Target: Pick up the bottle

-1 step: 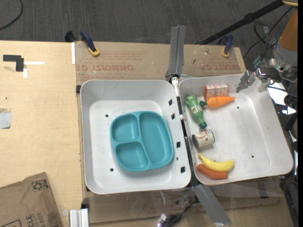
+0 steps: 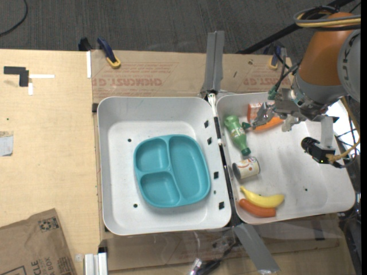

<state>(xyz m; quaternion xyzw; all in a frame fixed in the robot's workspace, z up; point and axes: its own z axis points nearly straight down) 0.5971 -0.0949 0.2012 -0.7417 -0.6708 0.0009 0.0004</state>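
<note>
We see two white bins side by side. Left bin holds one teal divided plate, roughly centred, bare floor all round it.

Right bin holds the rest. The green bottle lies on its side at the bin's left wall, cap end pointing near-right, fat end toward the far-left corner. Just near of its cap lies a small can on its side. Along the near edge: a yellow banana with a red-orange sausage-shaped piece touching it on the near side. At the far wall, a small red-and-white carton and an orange carrot-like piece just beside it.

The gripper hangs over the far part of the right bin, over the carton and carrot piece, right of the bottle and apart from it. We cannot tell its state, the tip is cluttered. Nothing visibly in its grasp.

Bottle sits tight to the left wall. Open floor in the bin's middle and right. A black part of the arm hangs over the right side.
</note>
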